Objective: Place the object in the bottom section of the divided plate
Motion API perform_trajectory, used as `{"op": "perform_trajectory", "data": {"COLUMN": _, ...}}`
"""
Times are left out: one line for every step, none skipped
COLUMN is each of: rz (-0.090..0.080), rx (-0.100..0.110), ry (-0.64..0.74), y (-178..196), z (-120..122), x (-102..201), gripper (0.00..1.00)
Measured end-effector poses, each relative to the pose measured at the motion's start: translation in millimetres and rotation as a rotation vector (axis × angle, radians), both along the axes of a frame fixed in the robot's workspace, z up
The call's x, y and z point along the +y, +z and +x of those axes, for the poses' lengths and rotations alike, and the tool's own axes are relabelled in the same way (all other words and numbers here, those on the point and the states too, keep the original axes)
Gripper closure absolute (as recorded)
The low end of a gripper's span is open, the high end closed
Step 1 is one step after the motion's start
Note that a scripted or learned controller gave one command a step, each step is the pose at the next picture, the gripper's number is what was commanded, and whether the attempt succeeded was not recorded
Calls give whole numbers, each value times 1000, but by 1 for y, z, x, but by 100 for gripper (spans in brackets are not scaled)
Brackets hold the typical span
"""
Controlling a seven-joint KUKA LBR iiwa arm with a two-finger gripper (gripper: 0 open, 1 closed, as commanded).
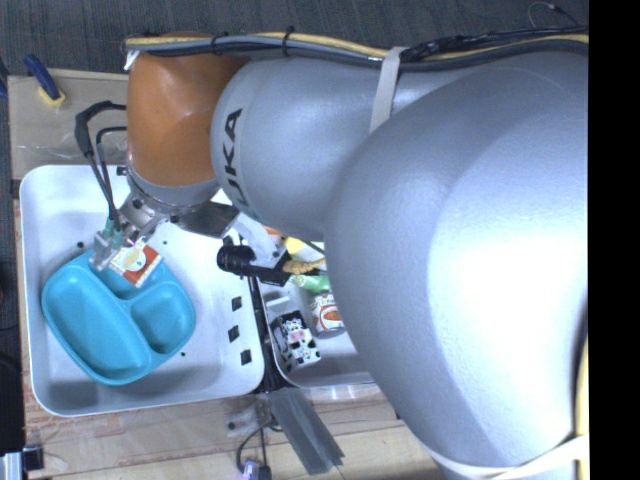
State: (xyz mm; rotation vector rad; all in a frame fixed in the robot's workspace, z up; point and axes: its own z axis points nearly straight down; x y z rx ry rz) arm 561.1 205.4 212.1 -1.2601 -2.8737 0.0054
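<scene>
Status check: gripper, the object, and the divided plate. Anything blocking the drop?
Gripper over the top edge of the blue divided plate, left bin. Small orange-and-white packet at its fingertips; grasp unclear. Nothing on the plate's sections.

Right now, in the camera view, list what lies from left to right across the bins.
Blue divided plate → end effector over the plate's upper edge, with a small orange and white packet at its tip → black arm fitting → black and white item → orange-labelled item in the right bin.
</scene>
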Motion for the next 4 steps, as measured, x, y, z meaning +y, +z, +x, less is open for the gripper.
{"op": "perform_trajectory", "data": {"rz": 1, "rx": -5, "ry": 205, "y": 0, "z": 60, "x": -12, "gripper": 100}}
{"op": "perform_trajectory", "data": {"rz": 1, "rx": -2, "ry": 298, "y": -21, "z": 4, "x": 13, "gripper": 100}}
{"op": "perform_trajectory", "data": {"rz": 1, "rx": -2, "ry": 297, "y": -24, "z": -40, "x": -11, "gripper": 100}}
{"op": "perform_trajectory", "data": {"rz": 2, "rx": -1, "ry": 529, "y": 4, "z": -85, "x": 6, "gripper": 100}}
